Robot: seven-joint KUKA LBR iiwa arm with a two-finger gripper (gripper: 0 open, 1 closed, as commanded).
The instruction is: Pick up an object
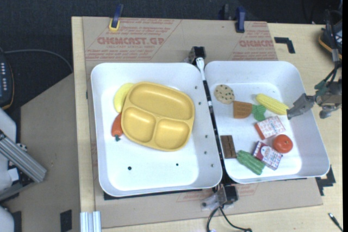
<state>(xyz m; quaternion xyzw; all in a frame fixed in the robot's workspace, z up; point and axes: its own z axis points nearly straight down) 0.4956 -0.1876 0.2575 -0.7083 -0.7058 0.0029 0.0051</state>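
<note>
The right bin (310,163) holds several small toy foods: a cookie (223,93), a brown wedge (242,110), a yellow corn cob (271,104), a small green piece (259,112), a red-and-white packet (269,127), a red tomato (282,143), a second packet (267,154), a green vegetable (249,162) and a brown chocolate bar (228,146). My gripper (311,106) hangs over the right rim of this bin, just right of the corn cob and above the tomato. Nothing shows in its grasp.
The left bin (163,179) carries a yellow divided tray (157,116), with a banana (122,96) and an orange-red pepper (117,126) tucked at the tray's left side. A black divider clip (198,54) sits between the bins at the back.
</note>
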